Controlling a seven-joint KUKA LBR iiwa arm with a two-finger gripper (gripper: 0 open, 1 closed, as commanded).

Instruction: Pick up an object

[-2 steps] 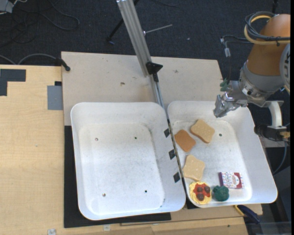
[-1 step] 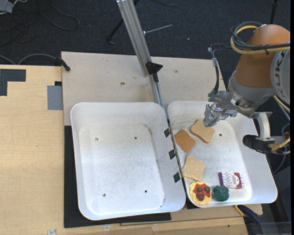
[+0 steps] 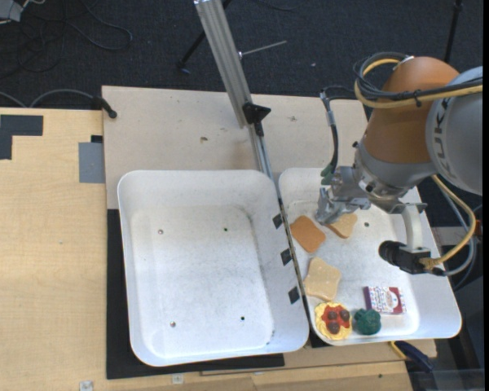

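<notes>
The arm enters from 3 o'clock, its orange band above the wrist, and the gripper (image 3: 336, 204) is lowered into the right bin (image 3: 440, 320) near that bin's 11 o'clock corner. Whether the fingers are spread or clenched cannot be determined; the gripper body and cabling obscure them, and no object is visibly held between them.

Objects in the right bin:
- A tan wedge-shaped piece (image 3: 342, 226) lies directly beneath the gripper, at its 6 o'clock side, touching or nearly touching it.
- An orange-brown flat slice (image 3: 307, 235) lies just beside the wedge, at its 9 o'clock side, close to the bin's left wall.
- A pale yellow slice (image 3: 323, 281) lies at 6 o'clock from the orange-brown slice, apart from it.
- A small round plate-like toy with red pieces (image 3: 334, 320) rests at the bin's 7 o'clock corner.
- A green knobbly object (image 3: 367, 322) sits just beside the plate-like toy, at its 3 o'clock side.
- A red and white packet (image 3: 384, 300) lies near the green object, at its 1 o'clock side.

The left bin (image 3: 147, 194) sits alongside at 9 o'clock. Both bins rest on the surface (image 3: 171, 129).
</notes>
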